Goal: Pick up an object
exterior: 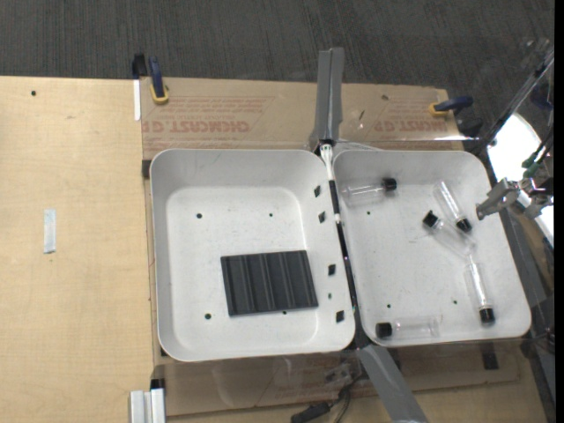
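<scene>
Grey metal at the right edge: the gripper [490,206] hangs over the rim of the right bin [414,161], its tip pointing left, and whether it is spread or pressed together I cannot tell from up here. Nothing shows between its tip parts. Just beside it, inside the bin, a clear tube with a black cap [451,206] lies at a slant, and a small black cap [431,220] sits close to that. Further left, near the top wall, another capped tube [370,188] lies flat. Down low, one tube [477,290] runs along the right wall and one [407,329] along the bottom wall. Across the divider, the left bin [176,236] holds a dark ribbed slab [268,282], lying flat, well apart from the gripper.
</scene>
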You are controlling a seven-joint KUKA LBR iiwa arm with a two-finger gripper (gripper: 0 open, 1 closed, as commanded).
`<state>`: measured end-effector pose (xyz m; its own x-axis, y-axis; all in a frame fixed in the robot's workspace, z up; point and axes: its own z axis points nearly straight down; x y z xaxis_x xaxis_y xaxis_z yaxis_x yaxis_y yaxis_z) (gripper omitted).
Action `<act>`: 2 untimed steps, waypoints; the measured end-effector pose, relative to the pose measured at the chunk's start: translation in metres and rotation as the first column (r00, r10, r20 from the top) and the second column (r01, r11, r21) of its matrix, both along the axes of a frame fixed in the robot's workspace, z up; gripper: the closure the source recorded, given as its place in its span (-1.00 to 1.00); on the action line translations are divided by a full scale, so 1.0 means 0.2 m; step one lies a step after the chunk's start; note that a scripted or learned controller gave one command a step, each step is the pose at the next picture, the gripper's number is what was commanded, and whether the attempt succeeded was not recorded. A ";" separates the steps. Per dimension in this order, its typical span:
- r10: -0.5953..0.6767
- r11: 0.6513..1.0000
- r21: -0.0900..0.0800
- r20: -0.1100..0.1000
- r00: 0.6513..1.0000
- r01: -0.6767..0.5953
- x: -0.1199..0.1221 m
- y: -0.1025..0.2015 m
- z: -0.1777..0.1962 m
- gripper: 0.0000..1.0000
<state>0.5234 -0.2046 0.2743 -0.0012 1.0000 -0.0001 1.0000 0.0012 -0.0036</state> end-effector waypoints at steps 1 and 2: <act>0.011 1.000 0.000 0.001 1.000 -0.011 0.10 -0.04 -0.56 -1.00; 0.092 0.996 0.010 0.002 0.996 -0.092 0.36 -0.05 -0.92 -1.00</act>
<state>0.5964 -0.2139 0.0908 -0.0935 0.9956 0.0096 0.9956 0.0935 -0.0011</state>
